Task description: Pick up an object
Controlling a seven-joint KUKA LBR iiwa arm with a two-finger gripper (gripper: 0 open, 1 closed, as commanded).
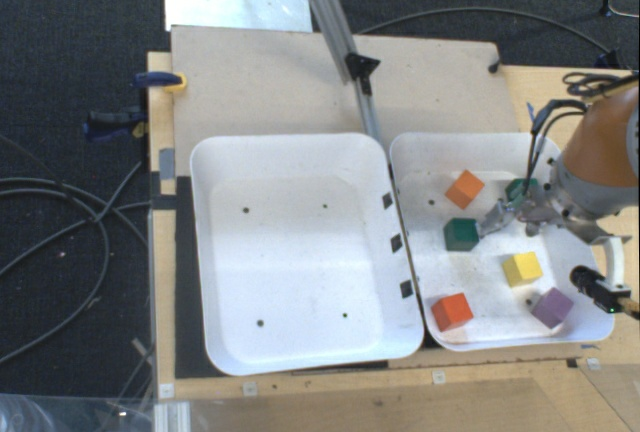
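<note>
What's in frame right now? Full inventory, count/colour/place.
bins: 2, white, side by side on the bench; blocks lie in the right bin
orange block: 1, orange, right bin, far middle
green block: 1, dark green, right bin, centre left, by the gripper tip
yellow block: 1, yellow, right bin, right of centre
red-orange block: 1, right bin, near left corner
purple block: 1, purple, right bin, near right corner
teal object: 1, partly hidden behind the gripper, type unclear
clamps: 2, blue, bench's left edge
metal pole: 1, grey, slanting over the board
cables: several, black, on the floor
gripper: 1, grey, low over the right bin
arm: 1, orange band, from the right
</note>
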